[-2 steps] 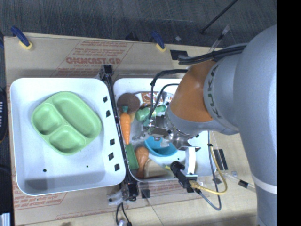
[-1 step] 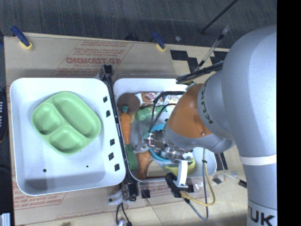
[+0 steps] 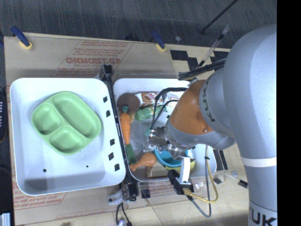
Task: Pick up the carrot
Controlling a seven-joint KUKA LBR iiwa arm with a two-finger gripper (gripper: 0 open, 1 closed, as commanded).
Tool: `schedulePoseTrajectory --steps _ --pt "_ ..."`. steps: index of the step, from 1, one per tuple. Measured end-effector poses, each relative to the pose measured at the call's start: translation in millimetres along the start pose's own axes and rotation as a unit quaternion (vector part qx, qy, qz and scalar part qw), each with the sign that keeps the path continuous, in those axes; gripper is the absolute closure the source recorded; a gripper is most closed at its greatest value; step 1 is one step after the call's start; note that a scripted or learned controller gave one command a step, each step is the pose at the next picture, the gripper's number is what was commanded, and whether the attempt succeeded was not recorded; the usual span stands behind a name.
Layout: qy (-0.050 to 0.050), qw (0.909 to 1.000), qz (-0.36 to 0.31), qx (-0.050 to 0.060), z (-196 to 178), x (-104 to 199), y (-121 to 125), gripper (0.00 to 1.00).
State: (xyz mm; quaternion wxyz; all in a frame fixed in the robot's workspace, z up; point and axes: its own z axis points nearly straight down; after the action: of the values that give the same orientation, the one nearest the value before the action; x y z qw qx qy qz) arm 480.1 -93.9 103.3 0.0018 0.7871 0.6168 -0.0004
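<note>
One fixed camera looks down aslant on both bins [image 3: 19,126].

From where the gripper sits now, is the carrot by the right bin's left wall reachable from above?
Probably yes: the carrot lies uncovered against the right bin's left wall, left of the arm. That wall may crowd a finger.

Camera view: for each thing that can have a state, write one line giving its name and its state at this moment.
Carrot: lying in the right bin along its left wall, leafy end towards the far side, not held.
Green divided plate: flat in the left bin, nothing in its compartments.
Blue bowl: in the right bin, partly covered by the arm.
Tool: low over the right bin, beside the carrot; grip unclear.
</note>
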Motion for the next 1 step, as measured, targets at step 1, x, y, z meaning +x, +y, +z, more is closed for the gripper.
schedulePoseTrajectory --steps 1 --pt "0.002 0.9796 0.201 0.007 -88.0 39.7 -10.2 1.00"
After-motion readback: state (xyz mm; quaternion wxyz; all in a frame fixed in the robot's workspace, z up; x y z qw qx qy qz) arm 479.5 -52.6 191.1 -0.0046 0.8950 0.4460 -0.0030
